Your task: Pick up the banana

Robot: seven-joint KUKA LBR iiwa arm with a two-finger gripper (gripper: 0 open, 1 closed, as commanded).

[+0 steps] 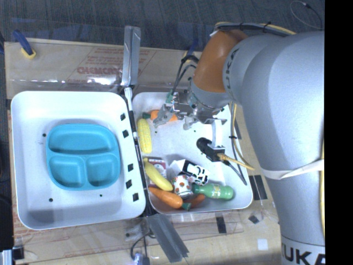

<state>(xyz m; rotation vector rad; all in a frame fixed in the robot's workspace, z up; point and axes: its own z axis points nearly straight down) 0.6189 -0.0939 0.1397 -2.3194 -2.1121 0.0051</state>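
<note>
Jaws on the gripper (175, 115) are too small and cluttered to read, so I cannot tell whether they are parted or closed, and nothing can be seen held between them. The gripper hangs over the far end of the right bin (244, 199), below the orange band of the grey arm, which fills the right side of the view.

A small orange object (159, 115) lies just to the left of the gripper, near the bin's far left corner. The banana (157, 176) is well apart from the gripper, nearer the camera, lying at a slant against the bin's left wall.

An ear of corn (144, 135) lies along the same wall, between the gripper and the banana. A small red and white card (156, 162) sits at the banana's upper end. An orange carrot (165, 197) lies just below the banana, along the near wall. To the banana's right crowd a red and white ball (181, 186), a black and white toy (194, 173) and a green bottle (215, 191) on its side.

The left bin (22, 148) holds a blue divided tray (84, 154).
</note>
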